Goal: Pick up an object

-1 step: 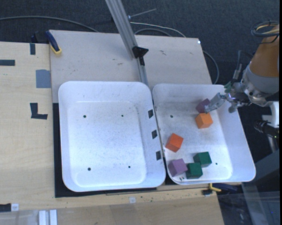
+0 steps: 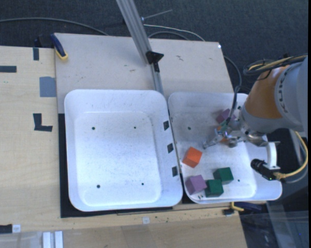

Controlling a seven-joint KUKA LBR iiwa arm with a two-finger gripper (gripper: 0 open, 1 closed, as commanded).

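You find the gripper (image 2: pixel 223 134) inside the right bin (image 2: pixel 196 107), near that bin's right wall and about midway along it. Whether it is apart or together cannot be told, since the metal parts blur into one another. A mauve block (image 2: pixel 222 115) lies just beside the gripper, toward the bin's far edge, and part of it is hidden by the wrist.

Note the other objects in the right bin. An orange cube (image 2: pixel 192 156) sits tilted near the left wall. A purple cube (image 2: pixel 196 183) rests by the near-left corner. Two green blocks (image 2: pixel 219 181) touch each other along the near edge.

The left bin (image 2: pixel 114 99) adjoins the right bin, with black clips along the shared edge. Both bins rest on a pale wooden bench (image 2: pixel 108 61). A slanted aluminium rail (image 2: pixel 136 27) crosses the bench's far edge. Dark carpet with loose cables surrounds the bench.
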